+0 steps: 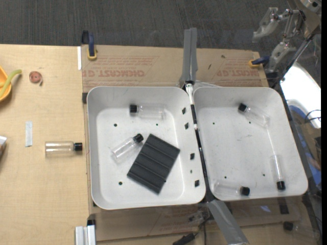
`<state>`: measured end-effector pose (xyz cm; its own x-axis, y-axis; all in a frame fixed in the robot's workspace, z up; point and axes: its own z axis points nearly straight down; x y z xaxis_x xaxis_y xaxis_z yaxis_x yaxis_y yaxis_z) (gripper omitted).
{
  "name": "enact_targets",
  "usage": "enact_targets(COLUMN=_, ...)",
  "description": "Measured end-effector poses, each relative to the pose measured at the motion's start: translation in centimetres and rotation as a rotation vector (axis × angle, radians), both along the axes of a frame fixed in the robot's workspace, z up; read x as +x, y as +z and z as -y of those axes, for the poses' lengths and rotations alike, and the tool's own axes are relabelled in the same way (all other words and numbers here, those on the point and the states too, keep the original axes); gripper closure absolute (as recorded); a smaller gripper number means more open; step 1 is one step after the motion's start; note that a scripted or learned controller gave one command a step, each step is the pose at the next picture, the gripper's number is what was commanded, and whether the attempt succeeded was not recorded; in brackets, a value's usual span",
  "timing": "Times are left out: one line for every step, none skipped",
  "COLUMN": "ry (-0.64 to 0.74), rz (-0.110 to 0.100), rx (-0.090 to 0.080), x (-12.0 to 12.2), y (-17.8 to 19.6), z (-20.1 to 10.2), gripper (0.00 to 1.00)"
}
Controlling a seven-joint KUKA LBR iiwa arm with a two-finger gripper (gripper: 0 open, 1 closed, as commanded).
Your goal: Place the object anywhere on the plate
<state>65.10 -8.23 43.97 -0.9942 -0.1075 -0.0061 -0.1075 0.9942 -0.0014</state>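
Black ribbed rectangular plate (153, 163) lies askew in the left white bin (102, 188). A clear plastic bottle with a black cap (126, 146) lies on the bin floor just beside the plate's upper-left edge. The gripper (286, 27) stands beyond the right white bin (296, 152), well apart from that bottle.

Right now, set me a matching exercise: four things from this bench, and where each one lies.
Things:
1. dark ribbed plate
2. vial by the plate
3. bottle outside the bins
4. orange bowl

Places:
A. wooden bench, just left of the left bin
B. view's far left edge
C. touching the plate's upper left corner
D. left bin, lower middle

Pairs: 1-D, 2-C, 3-A, 4-B
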Motion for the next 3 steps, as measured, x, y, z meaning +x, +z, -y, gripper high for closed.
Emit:
enact_targets(ry=0.192, rz=-0.001, rx=0.000, x=0.9, y=0.2, z=5.4, gripper=0.00)
enact_targets(ry=0.313, rz=-0.002, rx=-0.001, x=0.9, y=-0.9, z=11.5, gripper=0.00)
enact_targets(ry=0.609, rz=0.001, rx=-0.003, x=0.9, y=0.3, z=13.9, gripper=0.00)
